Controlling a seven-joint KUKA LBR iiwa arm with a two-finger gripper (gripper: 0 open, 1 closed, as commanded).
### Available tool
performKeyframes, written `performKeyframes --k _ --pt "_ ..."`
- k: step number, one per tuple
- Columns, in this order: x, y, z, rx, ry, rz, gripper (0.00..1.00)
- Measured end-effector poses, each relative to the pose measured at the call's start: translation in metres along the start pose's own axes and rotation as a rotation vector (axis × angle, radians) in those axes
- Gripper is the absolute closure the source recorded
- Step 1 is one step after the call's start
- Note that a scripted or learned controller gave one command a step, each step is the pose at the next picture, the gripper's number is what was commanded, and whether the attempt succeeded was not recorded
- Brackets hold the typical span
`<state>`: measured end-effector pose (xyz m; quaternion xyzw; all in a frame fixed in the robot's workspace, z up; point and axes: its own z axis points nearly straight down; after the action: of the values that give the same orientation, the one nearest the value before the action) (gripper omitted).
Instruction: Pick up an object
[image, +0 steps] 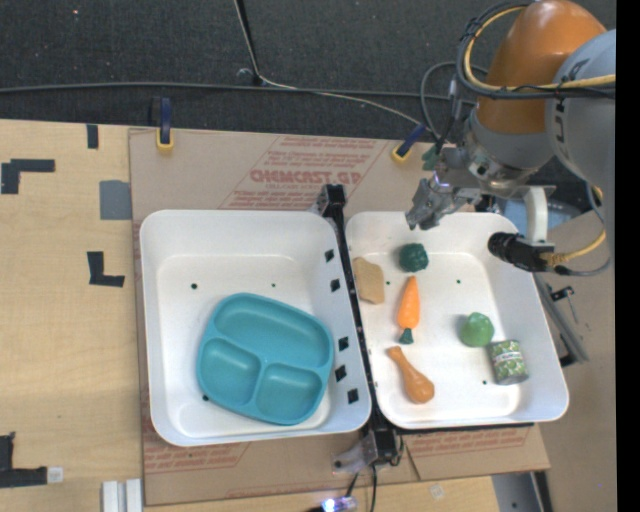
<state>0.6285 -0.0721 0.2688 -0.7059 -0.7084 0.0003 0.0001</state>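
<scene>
My gripper (421, 217) hangs over the back edge of the right bin (540, 400), just above and behind a dark green round object (414, 257). Nothing shows between its fingers. An orange carrot (408, 305) lies in the middle of that bin. A tan block (370, 281) rests near the bin's left wall. An orange drumstick-shaped piece (412, 376) lies toward the front. A light green ball (477, 328) and a small green-labelled can (508, 361) sit at the right.
The left bin (170, 250) holds a teal divided plate (264, 357). A black divider (345, 300) runs between the bins. Cables and a black fitting (515, 248) hang by the right bin's back right edge.
</scene>
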Motion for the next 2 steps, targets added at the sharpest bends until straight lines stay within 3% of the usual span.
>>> performKeyframes --k 2 --pt "0.085 -0.008 0.016 0.001 0.000 -0.001 1.00"
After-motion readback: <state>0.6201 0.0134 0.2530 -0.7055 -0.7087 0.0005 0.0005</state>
